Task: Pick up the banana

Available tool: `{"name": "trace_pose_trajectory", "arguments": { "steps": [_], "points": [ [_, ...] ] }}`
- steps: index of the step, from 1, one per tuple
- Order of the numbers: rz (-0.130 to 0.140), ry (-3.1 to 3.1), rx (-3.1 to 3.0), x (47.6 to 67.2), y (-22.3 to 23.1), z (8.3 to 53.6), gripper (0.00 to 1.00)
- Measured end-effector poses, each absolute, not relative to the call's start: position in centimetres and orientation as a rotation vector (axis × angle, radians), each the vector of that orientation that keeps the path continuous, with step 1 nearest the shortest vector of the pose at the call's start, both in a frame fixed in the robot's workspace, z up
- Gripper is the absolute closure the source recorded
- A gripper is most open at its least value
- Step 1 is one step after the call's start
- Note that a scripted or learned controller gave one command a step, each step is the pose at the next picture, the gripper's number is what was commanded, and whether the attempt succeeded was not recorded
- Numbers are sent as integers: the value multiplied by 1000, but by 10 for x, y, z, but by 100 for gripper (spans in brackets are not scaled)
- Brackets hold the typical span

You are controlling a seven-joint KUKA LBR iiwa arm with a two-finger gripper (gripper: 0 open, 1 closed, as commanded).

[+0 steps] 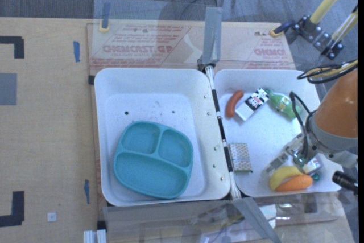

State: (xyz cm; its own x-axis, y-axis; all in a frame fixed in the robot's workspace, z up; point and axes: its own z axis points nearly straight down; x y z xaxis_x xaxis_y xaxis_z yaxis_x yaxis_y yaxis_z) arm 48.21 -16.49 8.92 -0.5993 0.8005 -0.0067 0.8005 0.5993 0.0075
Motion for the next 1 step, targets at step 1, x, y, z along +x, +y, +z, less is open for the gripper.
{"name": "trace_pose_trajectory", "arguments": {
  "steps": [1],
  "points": [
    [3,2651,1663,482,-152,89,0]
  ]
}}
